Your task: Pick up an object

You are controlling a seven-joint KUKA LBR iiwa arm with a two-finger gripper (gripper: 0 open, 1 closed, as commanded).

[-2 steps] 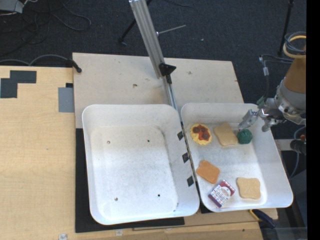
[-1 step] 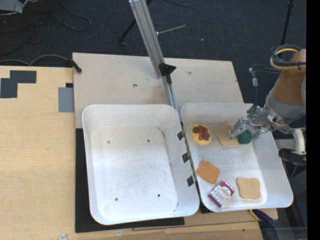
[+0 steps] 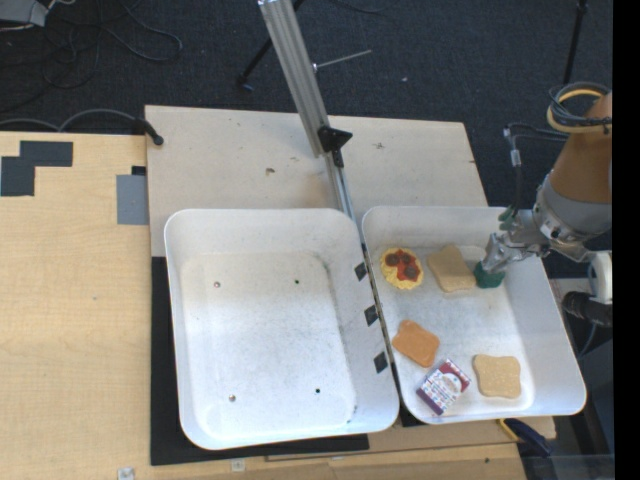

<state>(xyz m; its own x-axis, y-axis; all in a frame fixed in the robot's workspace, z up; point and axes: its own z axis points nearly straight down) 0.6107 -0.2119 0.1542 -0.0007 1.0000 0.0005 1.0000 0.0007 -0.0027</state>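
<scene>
The right bin point(image 3: 560, 348) holds several toy foods: a small pizza with red dots point(image 3: 401, 267), a tan bread slice point(image 3: 452, 268), an orange piece point(image 3: 416, 343), a toast slice point(image 3: 497, 376) and a red-and-white packet point(image 3: 442, 386). A green object point(image 3: 489, 277) sits at the bin's upper right, next to the bread slice. My gripper point(image 3: 497, 258) reaches in from the right and stands low, directly over the green object and touching or nearly touching it.
The left bin point(image 3: 260, 328) lies beside the right one, with black clips point(image 3: 367, 313) on the shared rim. A slanted aluminium bar point(image 3: 300, 78) rises behind the bins. A wooden table point(image 3: 70, 298) lies to the left.
</scene>
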